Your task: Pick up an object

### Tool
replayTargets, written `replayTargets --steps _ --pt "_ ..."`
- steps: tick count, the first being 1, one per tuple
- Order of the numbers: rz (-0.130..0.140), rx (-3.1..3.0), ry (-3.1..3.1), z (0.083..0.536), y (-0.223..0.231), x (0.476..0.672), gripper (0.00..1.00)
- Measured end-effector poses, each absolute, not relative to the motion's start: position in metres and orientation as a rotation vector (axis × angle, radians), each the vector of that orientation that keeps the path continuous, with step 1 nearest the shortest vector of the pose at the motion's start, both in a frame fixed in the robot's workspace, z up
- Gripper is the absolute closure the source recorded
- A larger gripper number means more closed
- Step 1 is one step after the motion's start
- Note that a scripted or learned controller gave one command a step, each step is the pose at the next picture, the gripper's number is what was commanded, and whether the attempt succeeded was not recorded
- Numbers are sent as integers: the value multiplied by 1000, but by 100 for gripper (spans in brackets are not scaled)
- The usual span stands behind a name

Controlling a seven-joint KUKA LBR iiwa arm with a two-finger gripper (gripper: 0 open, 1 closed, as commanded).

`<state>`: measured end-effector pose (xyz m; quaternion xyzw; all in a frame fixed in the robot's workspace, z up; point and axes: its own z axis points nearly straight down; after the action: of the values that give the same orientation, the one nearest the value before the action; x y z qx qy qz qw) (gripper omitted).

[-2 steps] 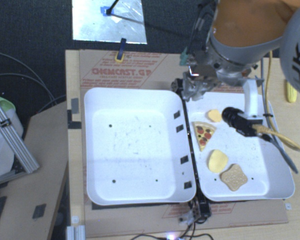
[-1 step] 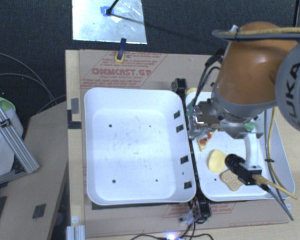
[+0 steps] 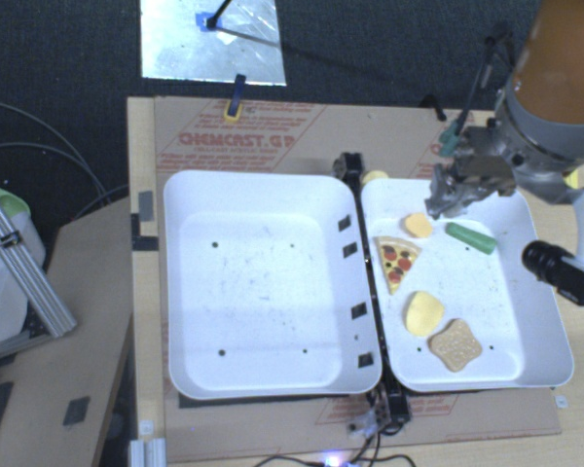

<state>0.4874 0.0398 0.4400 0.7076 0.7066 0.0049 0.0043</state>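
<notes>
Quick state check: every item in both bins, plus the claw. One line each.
Claw: above the right bin's far edge, nothing seen in it.
Small orange round toy piece: lying in the right white bin, just below the claw.
Green toy stick: lying flat, angled.
Toy pizza slice: flat, beside the divider.
Yellow rounded toy piece: resting flat.
Toy bread slice: flat, touching the yellow piece.
Left white bin: no toys.

The setting looked like a robotics lab. A bench (image 3: 97,261) stood on dark carpet (image 3: 58,37), bearing two shallow white bins (image 3: 263,188) on printed cardboard (image 3: 243,139). At nine o'clock stood an aluminium frame strut (image 3: 24,261), with loose cables (image 3: 39,134) trailing across the floor. At twelve o'clock lay a shiny metal sheet (image 3: 214,27). The grey industrial arm (image 3: 555,86) entered at two o'clock, above toy food pieces (image 3: 423,312).
</notes>
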Motion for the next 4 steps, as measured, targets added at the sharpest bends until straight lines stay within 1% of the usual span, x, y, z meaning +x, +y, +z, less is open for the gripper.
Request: replayTargets --steps 1,2,3,4 --pt "-3 2221 2224 371 44 487 100" --pt "-2 2223 2220 321 17 487 100" --pt "14 2207 2229 397 92 487 100" --pt "10 2211 2226 405 89 488 100"
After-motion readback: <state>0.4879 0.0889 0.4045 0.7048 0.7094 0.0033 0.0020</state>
